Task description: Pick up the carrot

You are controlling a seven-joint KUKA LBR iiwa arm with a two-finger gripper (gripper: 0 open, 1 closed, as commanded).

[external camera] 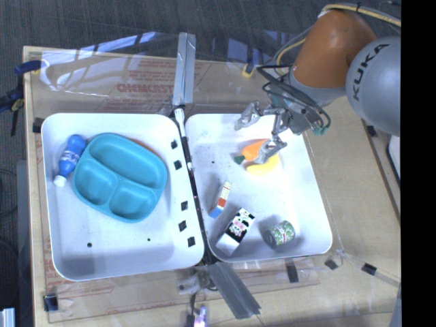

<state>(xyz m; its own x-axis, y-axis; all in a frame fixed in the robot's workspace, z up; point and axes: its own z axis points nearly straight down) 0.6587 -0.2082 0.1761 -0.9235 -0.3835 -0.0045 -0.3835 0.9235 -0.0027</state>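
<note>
The carrot (253, 150) is a short orange piece with a green end, lying in the upper middle of the right bin (310, 182). It rests against a yellow object (266, 165). My gripper (262, 131) hangs just above the carrot, open, its two metal fingers spread apart. One fingertip (246, 117) is up and left of the carrot; the other sits at the carrot's right end, close to the yellow object. Nothing is held between the fingers.
The right bin also holds a small orange-and-blue tube (220, 199), a black-and-white carton (236, 228) and a green can (280, 233) near its front. A blue divided plate (121, 176) and a blue bottle (68, 157) lie in the left bin (88, 257).
</note>
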